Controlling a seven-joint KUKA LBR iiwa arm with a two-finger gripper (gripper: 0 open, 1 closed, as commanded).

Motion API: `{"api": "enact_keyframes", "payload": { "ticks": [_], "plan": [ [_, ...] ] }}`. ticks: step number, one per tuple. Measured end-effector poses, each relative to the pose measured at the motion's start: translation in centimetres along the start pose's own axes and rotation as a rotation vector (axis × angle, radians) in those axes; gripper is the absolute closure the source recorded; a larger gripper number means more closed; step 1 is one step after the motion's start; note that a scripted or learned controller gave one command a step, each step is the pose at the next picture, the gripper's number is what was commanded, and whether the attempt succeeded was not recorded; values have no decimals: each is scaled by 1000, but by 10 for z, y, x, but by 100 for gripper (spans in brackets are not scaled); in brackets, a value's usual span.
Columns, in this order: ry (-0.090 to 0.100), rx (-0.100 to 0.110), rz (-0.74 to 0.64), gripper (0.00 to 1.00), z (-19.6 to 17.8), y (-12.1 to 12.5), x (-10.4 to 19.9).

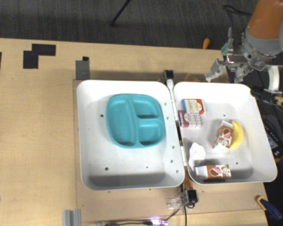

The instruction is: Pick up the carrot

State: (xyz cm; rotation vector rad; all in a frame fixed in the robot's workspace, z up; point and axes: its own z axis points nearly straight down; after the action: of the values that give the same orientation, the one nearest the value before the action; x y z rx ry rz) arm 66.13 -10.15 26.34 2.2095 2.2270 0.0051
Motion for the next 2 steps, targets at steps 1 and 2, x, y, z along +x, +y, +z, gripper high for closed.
{"api": "enact_keyframes", "payload": {
  "ticks": [1,2],
  "plan": [
    [3,5,317,0,1,-53,56],
    [2,3,321,0,-18,-99,59]
  ]
}}
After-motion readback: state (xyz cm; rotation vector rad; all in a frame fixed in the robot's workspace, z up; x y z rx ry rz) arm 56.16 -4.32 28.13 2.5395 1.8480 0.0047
